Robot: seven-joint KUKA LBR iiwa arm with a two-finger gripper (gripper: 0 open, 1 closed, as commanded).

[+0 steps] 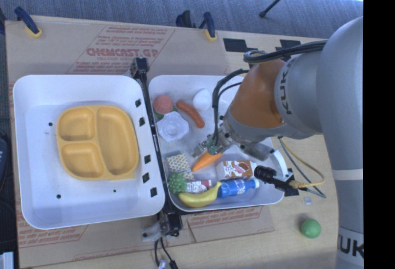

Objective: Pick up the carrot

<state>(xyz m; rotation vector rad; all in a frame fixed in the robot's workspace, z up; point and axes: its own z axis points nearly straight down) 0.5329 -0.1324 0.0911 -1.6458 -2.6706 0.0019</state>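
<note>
Right-hand bin [271, 200], near to far. Against its near wall lie a banana [199, 197] and a blue bottle [239, 187]; just beyond them, mid-bin, lies the carrot [205, 160]. The gripper [212, 149] sits at the carrot's far end, touching or nearly so; whether it is parted or closed cannot be told. Farther still lies a sausage [191, 113]. Risk: an end-on grasp may let the tapered carrot slip out among crowded neighbours.

The grey arm [345, 113] reached in from the right, its orange band [262, 98] bent downward, with the gripper [213, 147] lowered at its tip.
</note>
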